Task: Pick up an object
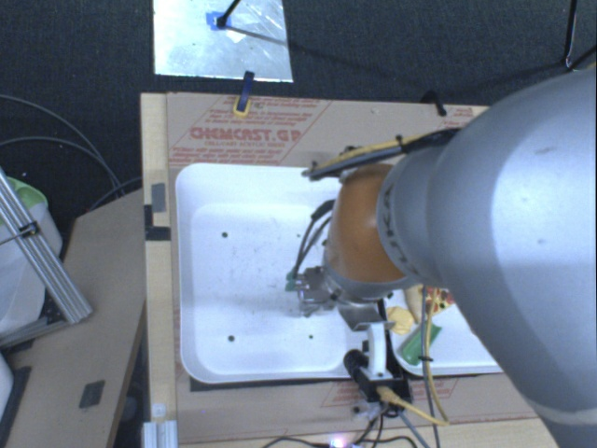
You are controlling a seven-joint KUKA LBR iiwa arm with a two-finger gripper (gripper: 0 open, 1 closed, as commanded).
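— Desk (252, 124) check: where's the target?
— Yellow thing (401, 320) in the right bin (457, 368), view-right of the jaws over the left bin (201, 250).
— Jaws clenched?
— Can't tell; the arm (364, 231) hides them.

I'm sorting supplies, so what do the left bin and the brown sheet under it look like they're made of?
Left bin: probably molded plastic; glossy white, rounded rim and corners, small dark spots in the floor. Brown sheet: looks like cardboard or kraft masking paper; matte tan, printed red lettering.
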